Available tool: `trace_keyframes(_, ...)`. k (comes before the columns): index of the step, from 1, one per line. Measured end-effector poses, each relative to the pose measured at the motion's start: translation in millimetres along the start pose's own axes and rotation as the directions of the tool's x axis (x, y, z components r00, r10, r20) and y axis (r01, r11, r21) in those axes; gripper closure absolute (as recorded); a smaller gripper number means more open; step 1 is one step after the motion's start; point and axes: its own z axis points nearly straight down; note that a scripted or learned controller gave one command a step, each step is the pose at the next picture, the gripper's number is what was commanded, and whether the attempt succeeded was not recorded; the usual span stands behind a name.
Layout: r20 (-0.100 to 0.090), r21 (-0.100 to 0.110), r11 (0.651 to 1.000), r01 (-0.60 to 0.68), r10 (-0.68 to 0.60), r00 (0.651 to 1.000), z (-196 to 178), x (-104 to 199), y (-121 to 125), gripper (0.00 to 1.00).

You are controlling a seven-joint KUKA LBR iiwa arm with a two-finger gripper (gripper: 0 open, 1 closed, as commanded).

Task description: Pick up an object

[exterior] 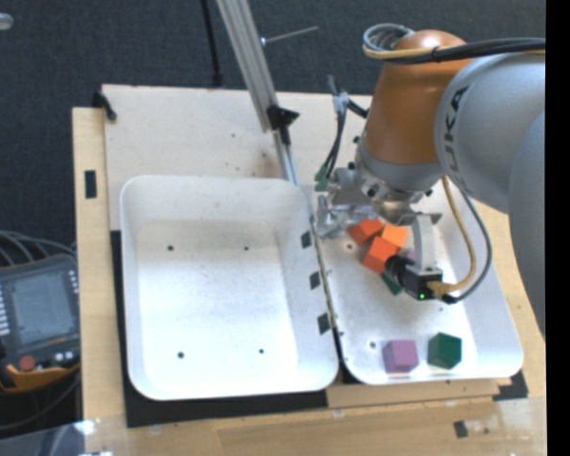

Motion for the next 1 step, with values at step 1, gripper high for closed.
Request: trace_keyframes(1,-0.001,0.002,1.000,0.001,-0.001,1.000,2.6,51.4,-9.9,1.00)
